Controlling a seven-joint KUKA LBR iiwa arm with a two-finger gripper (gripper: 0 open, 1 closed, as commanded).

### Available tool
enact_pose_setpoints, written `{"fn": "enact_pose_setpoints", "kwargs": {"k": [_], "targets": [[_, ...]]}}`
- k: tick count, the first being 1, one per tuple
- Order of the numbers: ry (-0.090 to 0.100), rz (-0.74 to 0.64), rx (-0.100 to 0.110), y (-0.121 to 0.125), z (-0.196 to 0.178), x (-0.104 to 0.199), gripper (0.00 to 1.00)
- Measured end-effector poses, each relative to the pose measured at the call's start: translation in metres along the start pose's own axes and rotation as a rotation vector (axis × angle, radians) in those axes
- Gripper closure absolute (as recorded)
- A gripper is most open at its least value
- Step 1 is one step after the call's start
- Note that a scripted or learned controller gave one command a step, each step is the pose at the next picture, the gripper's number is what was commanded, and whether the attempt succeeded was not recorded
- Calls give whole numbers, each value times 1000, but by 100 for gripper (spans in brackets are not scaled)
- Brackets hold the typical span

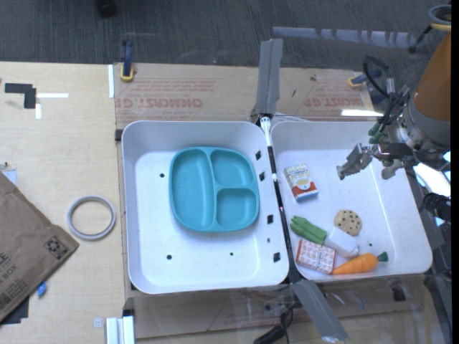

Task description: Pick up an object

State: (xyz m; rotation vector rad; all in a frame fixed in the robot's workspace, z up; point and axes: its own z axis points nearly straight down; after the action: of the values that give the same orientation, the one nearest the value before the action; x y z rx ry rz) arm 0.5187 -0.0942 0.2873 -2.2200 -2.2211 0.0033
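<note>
The right bin (pixel 401 213) holds a small carton (pixel 301 182) with a red and white label, a round cookie (pixel 348 221), a green vegetable piece (pixel 308 228), a white block (pixel 342 242), a red checkered packet (pixel 315 256) and an orange carrot (pixel 356 264). My gripper (pixel 367 161) hangs over the upper right part of this bin, above and right of the carton. Its fingers stand open with nothing between them. The left bin (pixel 143 213) holds a teal divided plate (pixel 214 188).
A roll of tape (pixel 91 216) and a brown cardboard box (pixel 25 246) lie on the bench left of the bins. Cardboard sheets (pixel 193 95) stand behind the bins. A grey divider post (pixel 270 74) rises between them at the back.
</note>
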Motion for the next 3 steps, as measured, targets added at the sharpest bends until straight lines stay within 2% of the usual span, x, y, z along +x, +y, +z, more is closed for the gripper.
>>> {"fn": "enact_pose_setpoints", "kwargs": {"k": [1,2,3], "targets": [[1,86,1,3,167,-17,0],[1,171,2,-25,197,-68,0],[1,174,2,-25,188,-69,100]]}}
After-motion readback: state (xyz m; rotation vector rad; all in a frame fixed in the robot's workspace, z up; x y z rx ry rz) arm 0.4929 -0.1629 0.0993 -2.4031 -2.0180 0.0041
